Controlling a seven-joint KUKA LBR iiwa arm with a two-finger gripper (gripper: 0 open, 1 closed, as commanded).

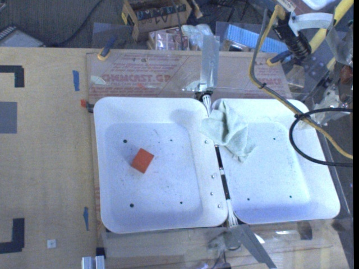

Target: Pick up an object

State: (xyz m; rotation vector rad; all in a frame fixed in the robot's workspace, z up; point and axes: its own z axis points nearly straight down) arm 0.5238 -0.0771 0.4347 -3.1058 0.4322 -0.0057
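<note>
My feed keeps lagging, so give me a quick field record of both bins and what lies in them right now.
left bin: holds one orange block, left of centre, lying free on the floor
right bin: pale green cloth crumpled at its upper left corner
cloth position: draped over the rim between the bins, mostly on the right side
block contact: nothing touches it
</note>
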